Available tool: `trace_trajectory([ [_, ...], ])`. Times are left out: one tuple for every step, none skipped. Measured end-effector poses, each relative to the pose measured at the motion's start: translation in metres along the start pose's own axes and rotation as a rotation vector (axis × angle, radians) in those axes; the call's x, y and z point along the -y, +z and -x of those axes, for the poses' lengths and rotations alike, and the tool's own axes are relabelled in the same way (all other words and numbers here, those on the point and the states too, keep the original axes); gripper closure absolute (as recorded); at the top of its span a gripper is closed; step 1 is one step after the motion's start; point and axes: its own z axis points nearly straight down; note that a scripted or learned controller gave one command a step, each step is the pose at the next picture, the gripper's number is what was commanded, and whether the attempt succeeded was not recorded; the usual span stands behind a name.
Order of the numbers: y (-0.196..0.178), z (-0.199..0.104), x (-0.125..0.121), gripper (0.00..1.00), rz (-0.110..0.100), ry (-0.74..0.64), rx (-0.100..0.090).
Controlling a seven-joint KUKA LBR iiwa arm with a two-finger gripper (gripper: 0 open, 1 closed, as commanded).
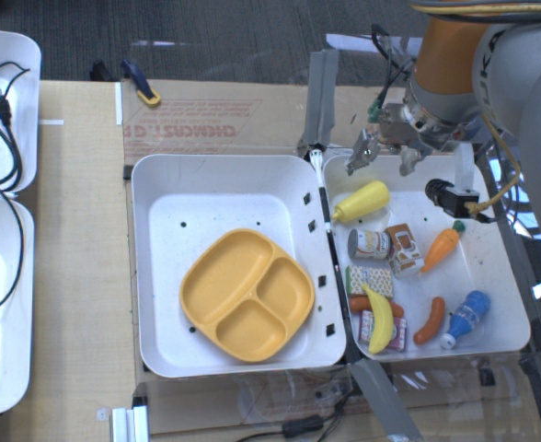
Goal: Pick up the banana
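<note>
Because the worktop (pixel 77 247) carries two shallow white bins pushed together, you can read the layout as a sorting job: the left bin (pixel 160 201) gives room for the yellow divided plate (pixel 247 293), which lies flat and bare, likely a place to set things down, while the right bin (pixel 505 274) serves as the stock from which your arm (pixel 473 44) must draw. The arm comes in from the right and hangs over the far edge of that stock bin, with the claw (pixel 385 155) spread apart and grasping nothing, its two fingers pointing down above the rim near the yellow bottle (pixel 361 200). Look toward the near corner of the right bin for your target: the banana (pixel 377 319) lies on top of a small packet (pixel 395 331) and across a red sausage (pixel 362 306), just beside the dividing wall. That perch may help you, since it lifts the fruit off the bin floor, yet the wall close by could crowd one finger. The claw is well apart from it, so I judge the reach has barely begun. Between them sit a small can (pixel 370 243), a brown carton (pixel 404 247) and a carrot (pixel 441 249), and further along a second sausage (pixel 429 320) and a blue bottle (pixel 464 318).
</note>
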Motion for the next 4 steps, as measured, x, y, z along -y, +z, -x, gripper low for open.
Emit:
trace_trajectory([
  [0.123, 0.061, -0.009, 0.0, 0.003, -0.016, -0.001],
  [0.127, 0.117, -0.01, 0.0, 0.002, 0.202, -0.002],
  [0.126, 0.139, -0.011, 0.0, 0.003, 0.216, -0.002],
  [0.126, 0.158, -0.014, 0.0, 0.0, 0.244, -0.013],
])
